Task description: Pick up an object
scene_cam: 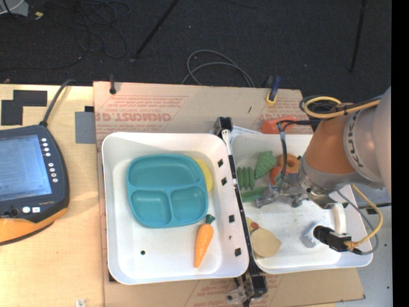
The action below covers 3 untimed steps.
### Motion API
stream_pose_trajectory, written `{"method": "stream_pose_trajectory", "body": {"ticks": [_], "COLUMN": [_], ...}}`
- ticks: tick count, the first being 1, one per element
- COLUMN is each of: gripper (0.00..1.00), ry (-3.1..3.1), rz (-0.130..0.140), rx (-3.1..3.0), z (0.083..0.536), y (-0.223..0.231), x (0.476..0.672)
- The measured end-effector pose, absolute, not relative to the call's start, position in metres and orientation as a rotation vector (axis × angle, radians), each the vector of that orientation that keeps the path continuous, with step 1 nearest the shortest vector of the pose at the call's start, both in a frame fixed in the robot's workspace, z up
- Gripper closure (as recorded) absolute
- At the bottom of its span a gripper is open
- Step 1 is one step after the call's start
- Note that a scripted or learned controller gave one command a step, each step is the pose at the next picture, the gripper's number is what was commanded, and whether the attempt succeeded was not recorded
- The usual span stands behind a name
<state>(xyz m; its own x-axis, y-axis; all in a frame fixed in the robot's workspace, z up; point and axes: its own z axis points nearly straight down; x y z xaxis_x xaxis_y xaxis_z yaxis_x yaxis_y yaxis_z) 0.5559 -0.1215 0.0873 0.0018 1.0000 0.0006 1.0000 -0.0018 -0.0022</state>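
Reaching into my right bin for a pick.

In the left bin sit a teal divided plate [167, 190] and a toy carrot [203, 242]. Across the divider, green toys [254, 174] lie just beside my gripper [281, 194], a beige piece [264, 242] nearer the front. I'd come straight down on one green toy, clear of the wall. Whether my jaws are apart, I cannot tell.

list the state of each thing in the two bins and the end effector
teal divided plate: flat in the left bin, right side up
toy carrot: lying beside the plate's lower right corner
green toys: lying in the right bin's upper part
tan round piece: flat near the right bin's front left corner
end effector: low in the right bin by the green toys
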Motion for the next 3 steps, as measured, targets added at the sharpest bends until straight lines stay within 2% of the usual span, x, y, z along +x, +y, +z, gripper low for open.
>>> {"method": "stream_pose_trajectory", "body": {"ticks": [1,2,3], "gripper": [0.00,0.00,0.00], "ry": [-2.218,-2.224,-2.220], "rz": [0.003,0.001,0.002], "rx": [-2.221,-2.218,-2.217], "z": [0.088,0.087,0.087], "y": [-0.107,-0.123,-0.097], "x": [0.501,0.530,0.526]}}
